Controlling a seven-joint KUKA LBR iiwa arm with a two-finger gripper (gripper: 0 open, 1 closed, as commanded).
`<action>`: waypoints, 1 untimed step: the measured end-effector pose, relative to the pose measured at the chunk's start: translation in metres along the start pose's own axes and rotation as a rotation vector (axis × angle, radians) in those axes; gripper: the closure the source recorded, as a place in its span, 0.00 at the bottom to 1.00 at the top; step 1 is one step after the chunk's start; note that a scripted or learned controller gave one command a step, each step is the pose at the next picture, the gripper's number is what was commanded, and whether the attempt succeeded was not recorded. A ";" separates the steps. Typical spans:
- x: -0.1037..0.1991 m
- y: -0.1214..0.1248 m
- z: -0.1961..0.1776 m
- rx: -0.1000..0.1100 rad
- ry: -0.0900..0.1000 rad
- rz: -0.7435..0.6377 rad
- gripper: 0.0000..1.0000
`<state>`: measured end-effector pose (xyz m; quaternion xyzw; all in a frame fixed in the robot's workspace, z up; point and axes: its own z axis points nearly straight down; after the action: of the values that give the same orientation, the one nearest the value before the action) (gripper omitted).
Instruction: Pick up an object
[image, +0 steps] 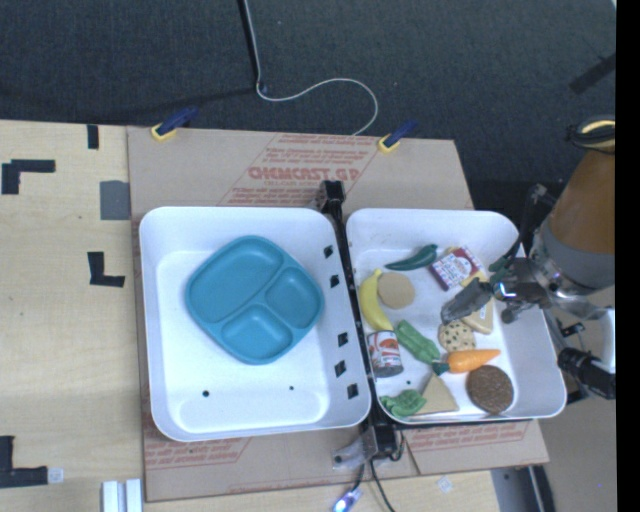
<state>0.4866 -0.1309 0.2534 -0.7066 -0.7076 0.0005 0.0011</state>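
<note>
- A tan bench top with black marks carries a sheet of brown cardboard with red print, and on that sit two shallow white bins side by side; dark carpet and a thin white cable lie beyond.
- The two-finger gripper at the end of the grey arm with the orange band hangs over the right side of the right white bin; whether it is apart or together I cannot tell.
- Just under and beside the gripper lies a pale speckled cookie, touching or nearly touching a cream wedge.
- Just below the gripper, an orange carrot lies crosswise, and a round brown patty sits beyond it at the bin's corner.
- Up from the gripper rests a red-and-white packet, with a dark green pepper next to it.
- Away from the arm, a round tan biscuit lies beside a yellow banana; a green pea pod, a small red-labelled can, a tan triangular wedge and a green leafy piece fill the near part.
- Well apart from the gripper, the left white bin holds a blue sectioned plate.
</note>
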 end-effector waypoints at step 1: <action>0.001 0.000 -0.010 0.001 0.000 -0.001 1.00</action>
<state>0.4867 -0.1303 0.2632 -0.7063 -0.7080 0.0006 0.0014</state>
